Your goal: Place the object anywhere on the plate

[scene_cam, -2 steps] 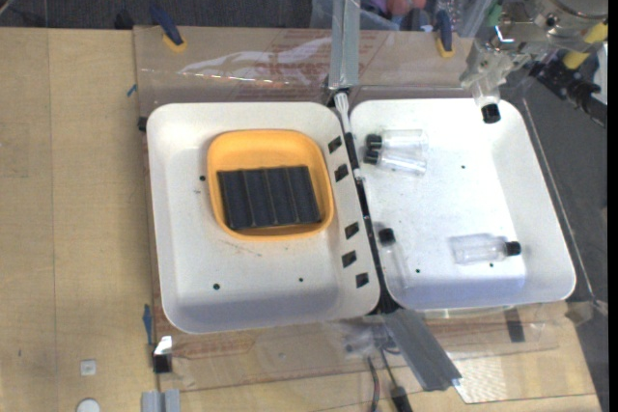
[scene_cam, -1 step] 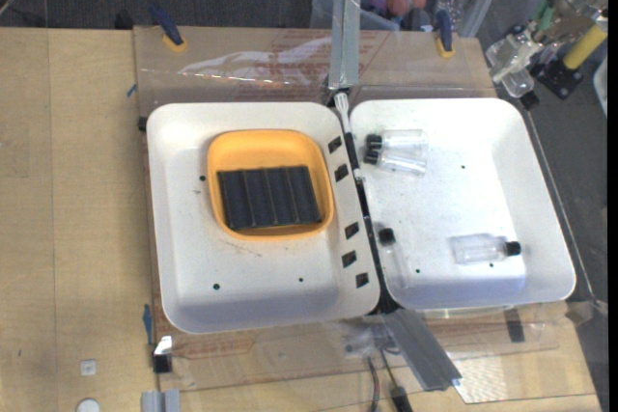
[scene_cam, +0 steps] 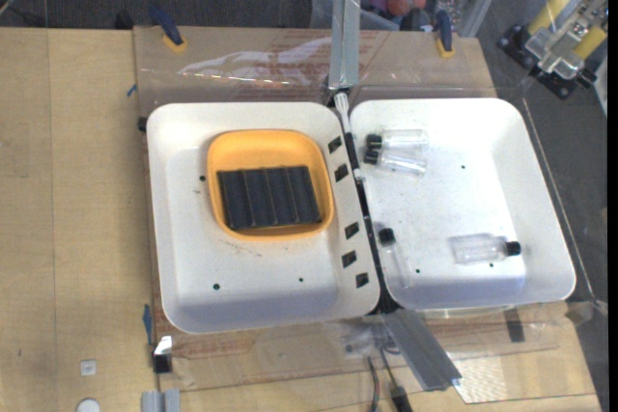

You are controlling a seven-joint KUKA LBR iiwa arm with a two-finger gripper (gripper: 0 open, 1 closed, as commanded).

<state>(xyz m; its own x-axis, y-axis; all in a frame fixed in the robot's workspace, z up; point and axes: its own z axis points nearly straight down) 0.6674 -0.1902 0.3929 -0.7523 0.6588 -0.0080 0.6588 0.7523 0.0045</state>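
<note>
A dark ridged block (scene_cam: 269, 197) lies flat on the orange plate (scene_cam: 224, 156) in the left bin (scene_cam: 179, 236); two clear bottles (scene_cam: 398, 151) (scene_cam: 483, 249) lie in the right bin (scene_cam: 541, 236), one near its far-left corner, one near its front-right corner.

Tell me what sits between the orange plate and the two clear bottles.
In the camera view, the divider where the two white bins meet, with its black clips, separates the orange plate from the upper clear bottle and lower clear bottle; otherwise bare bin floor.

Bright, even light; slightly soft.
</note>
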